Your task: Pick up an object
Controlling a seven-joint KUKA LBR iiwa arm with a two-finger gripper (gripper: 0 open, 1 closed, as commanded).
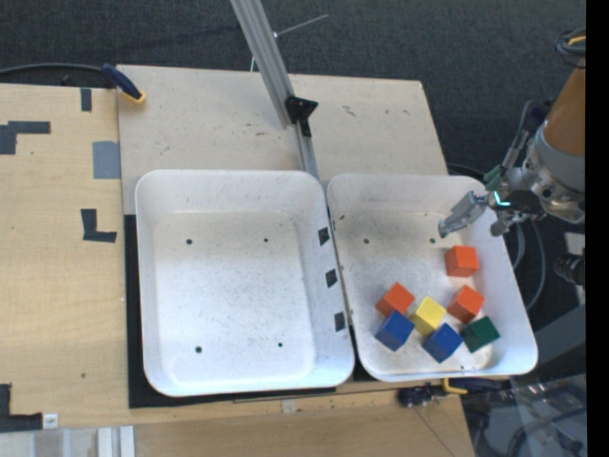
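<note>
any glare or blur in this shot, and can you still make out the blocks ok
Camera view: even, soft light, no hard glare on the white bins; the blocks in the right bin cast only faint shadows and their colours read clearly; the whole frame is a bit soft and grainy, and the gripper at the right is blurry, so its fine detail is lost.

Dark grey carpet (400, 27) is covering the floor along the top, running behind a pale wooden bench (209, 131). A lighter wooden board (57, 255) is lying on the left, carrying dark tape marks (93, 225) and a grey patch (106, 159). A metal pole (262, 46) is slanting down from the top edge to a black bracket (301, 109). A black cable (52, 68) is trailing across the upper left, ending at a blue and yellow clamp (124, 83). Even light is falling overall.
</note>
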